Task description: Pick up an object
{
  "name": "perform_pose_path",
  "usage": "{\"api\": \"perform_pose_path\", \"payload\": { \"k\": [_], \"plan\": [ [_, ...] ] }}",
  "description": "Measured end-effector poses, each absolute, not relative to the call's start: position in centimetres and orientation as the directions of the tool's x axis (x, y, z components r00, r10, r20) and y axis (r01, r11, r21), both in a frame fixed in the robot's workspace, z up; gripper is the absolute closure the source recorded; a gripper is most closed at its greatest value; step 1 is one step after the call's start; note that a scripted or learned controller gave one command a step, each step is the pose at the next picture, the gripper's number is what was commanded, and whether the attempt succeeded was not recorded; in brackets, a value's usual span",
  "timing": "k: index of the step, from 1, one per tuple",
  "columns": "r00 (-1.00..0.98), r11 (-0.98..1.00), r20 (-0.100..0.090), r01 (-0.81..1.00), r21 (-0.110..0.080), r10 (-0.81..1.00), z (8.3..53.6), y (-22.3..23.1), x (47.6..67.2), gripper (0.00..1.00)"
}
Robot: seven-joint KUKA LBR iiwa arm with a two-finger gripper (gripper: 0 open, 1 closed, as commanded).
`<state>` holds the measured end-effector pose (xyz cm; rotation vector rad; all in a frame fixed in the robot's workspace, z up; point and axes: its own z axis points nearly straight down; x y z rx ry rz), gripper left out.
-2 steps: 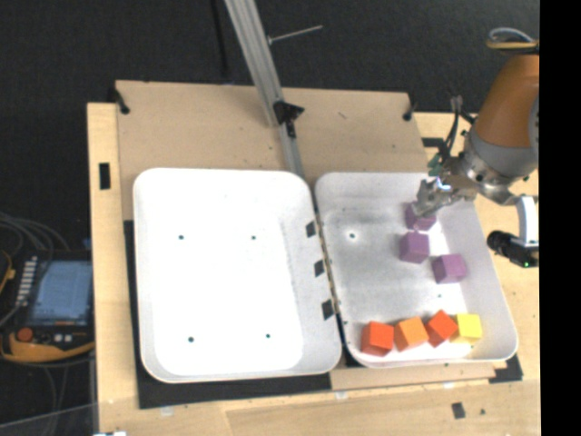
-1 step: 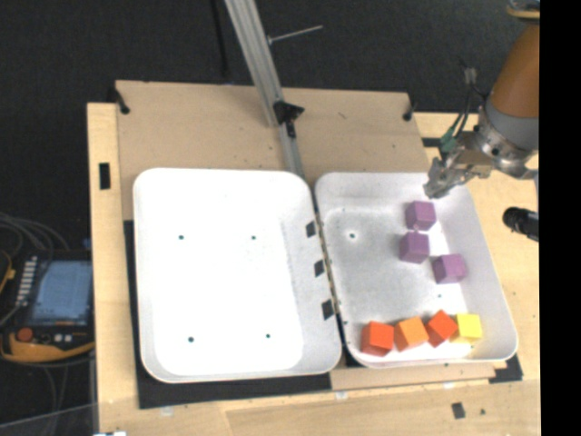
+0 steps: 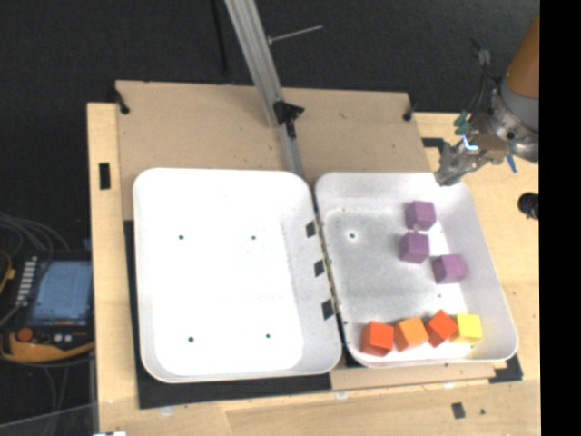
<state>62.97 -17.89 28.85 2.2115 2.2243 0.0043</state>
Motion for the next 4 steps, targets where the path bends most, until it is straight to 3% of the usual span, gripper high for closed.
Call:
{"api": "perform_pose_path", "payload": {
  "k": [4],
  "plan": [
    [-0.008, 0.008, 0.002, 1.000, -0.001, 1.000, 26.2, 0.6, 58.7, 1.00]
  ]
}}
